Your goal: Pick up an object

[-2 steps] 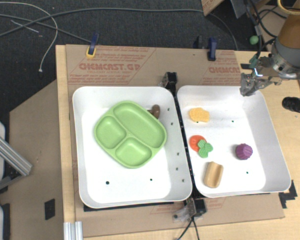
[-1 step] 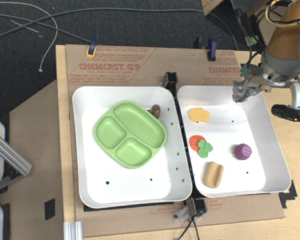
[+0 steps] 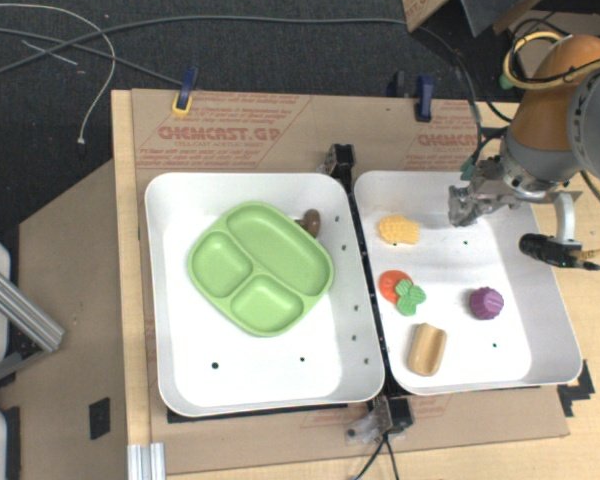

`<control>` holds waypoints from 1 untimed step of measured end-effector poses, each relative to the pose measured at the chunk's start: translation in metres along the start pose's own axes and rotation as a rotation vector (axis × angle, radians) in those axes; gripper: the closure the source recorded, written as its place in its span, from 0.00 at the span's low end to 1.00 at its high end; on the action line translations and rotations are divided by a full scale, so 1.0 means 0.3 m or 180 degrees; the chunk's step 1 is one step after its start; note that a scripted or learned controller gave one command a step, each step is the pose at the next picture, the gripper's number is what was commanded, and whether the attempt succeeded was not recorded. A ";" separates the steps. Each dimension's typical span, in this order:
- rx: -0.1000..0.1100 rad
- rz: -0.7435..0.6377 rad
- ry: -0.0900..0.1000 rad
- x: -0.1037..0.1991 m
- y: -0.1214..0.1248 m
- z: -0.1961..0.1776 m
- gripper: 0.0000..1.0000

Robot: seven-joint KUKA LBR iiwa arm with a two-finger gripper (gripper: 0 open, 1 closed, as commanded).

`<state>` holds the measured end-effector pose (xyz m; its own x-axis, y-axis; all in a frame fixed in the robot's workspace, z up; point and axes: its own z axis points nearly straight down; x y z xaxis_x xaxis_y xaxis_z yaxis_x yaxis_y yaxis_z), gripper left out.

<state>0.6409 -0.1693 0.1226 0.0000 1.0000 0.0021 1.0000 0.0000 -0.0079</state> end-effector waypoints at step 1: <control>-0.0005 -0.0001 0.0000 0.003 -0.002 0.134 0.00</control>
<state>0.6400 -0.1683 0.0824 -0.0004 1.0000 0.0020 1.0000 0.0004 -0.0065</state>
